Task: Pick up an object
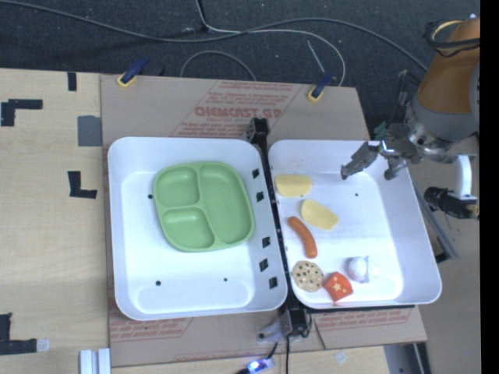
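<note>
The right bin (405, 240) holds several small items. Two pale yellow pieces lie near its left side, one (293, 185) above the other (319, 214). Below them lie an orange sausage (304, 236), a round cookie (308, 274), a red piece (338, 286) and a small white item (358, 268). My gripper (374, 162) hovers over the bin's upper right part, fingers spread open, with nothing between them. It stands well right of the upper yellow piece.
The left bin (129, 232) contains a green divided plate (204, 206). Both bins rest on a cardboard sheet (234, 107) held by yellow clamps (132, 72). Cables run across the dark floor at the top.
</note>
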You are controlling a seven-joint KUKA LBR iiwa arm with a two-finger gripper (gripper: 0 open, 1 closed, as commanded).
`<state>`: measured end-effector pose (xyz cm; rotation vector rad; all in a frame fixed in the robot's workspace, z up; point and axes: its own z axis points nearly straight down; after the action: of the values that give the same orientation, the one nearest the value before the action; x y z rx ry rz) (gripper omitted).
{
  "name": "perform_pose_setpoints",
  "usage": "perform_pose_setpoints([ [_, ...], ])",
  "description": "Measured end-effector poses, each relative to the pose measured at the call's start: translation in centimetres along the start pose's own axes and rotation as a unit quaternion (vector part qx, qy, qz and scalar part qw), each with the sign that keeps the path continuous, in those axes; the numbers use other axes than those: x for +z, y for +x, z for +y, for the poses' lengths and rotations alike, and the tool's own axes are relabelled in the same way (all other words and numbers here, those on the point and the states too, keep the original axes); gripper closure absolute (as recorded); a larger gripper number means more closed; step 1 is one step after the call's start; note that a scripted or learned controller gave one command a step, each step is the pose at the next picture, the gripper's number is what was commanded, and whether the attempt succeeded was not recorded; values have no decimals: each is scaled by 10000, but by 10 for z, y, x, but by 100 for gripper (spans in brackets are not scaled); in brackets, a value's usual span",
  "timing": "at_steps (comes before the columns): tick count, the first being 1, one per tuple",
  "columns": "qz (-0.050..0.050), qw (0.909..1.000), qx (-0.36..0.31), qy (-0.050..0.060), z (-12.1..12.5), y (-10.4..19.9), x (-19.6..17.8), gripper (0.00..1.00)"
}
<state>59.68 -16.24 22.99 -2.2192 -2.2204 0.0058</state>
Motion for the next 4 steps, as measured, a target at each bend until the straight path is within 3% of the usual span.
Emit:
perform_pose_setpoints([
  [2, 5, 10000, -1, 9, -12, -1, 123, 0],
  [3, 7, 10000, -9, -3, -11, 0, 110, 100],
  [4, 0, 10000, -4, -41, -3, -2, 50, 100],
])
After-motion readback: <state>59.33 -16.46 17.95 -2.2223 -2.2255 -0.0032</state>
